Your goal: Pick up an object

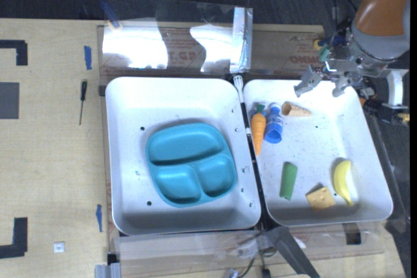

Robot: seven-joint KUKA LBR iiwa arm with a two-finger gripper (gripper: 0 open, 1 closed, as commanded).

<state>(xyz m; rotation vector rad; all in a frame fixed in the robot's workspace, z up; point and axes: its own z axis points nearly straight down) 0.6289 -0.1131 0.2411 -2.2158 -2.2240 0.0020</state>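
Cheese (319, 197), banana (343, 180) and cucumber (288, 180) lie far from your gripper (323, 83), which hangs spread and empty by the cone (299, 110); closing there could nudge the cone aside.

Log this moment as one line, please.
end effector: open, holding nothing, above right bin far edge | nearest: cone piece | blue tray: left bin

The grey arm (381, 23) enters from the upper right, its orange band above the wrist. The gripper (322, 83) hangs over the far edge of the right bin (371, 140), near its far right corner, both fingers splayed apart with nothing between them.
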